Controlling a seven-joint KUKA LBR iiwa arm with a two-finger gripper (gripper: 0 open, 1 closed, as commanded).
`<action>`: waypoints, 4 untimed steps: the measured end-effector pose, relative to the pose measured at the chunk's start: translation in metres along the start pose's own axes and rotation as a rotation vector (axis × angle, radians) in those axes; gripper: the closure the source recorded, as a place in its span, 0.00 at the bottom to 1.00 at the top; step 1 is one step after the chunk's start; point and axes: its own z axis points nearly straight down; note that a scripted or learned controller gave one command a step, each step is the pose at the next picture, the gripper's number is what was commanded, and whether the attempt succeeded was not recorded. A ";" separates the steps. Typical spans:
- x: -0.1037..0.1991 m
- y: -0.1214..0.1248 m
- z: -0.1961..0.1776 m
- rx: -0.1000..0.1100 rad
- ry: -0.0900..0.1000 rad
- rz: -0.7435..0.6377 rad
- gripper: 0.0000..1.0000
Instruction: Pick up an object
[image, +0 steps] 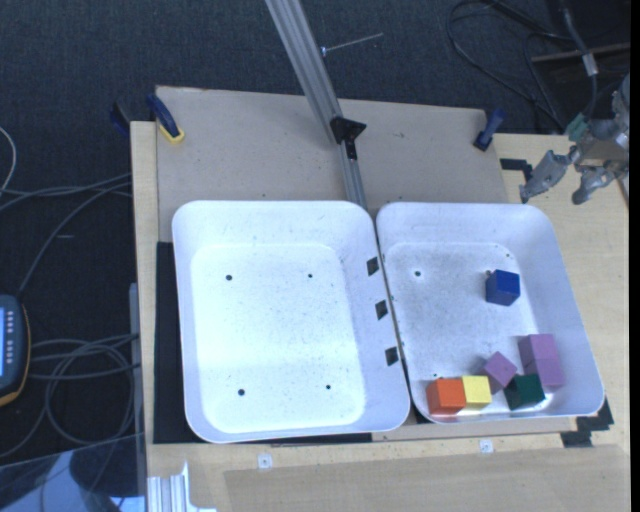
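My gripper (562, 184) hangs at the right edge of the view, above the bench just past the right bin's far corner. Its two fingers are spread apart with nothing between them. In the right bin (440, 225) a blue cube (502, 287) sits alone toward the far right. Along the near edge lie an orange block (446, 395), a yellow block (476, 390), a small purple block (500, 367), a dark green block (524, 391) and a taller purple block (543, 359).
The left bin (200, 225) lies beside the right one, joined by black clips (380, 309). A slanted metal pole (318, 85) crosses the bench's far side. Blue clamps (488, 128) hold the board at the back corners.
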 end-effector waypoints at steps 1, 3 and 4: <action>0.000 0.000 0.000 0.001 0.000 0.000 0.00; 0.004 -0.007 0.106 0.005 0.001 0.001 0.00; -0.001 0.000 0.154 0.005 0.001 0.001 0.00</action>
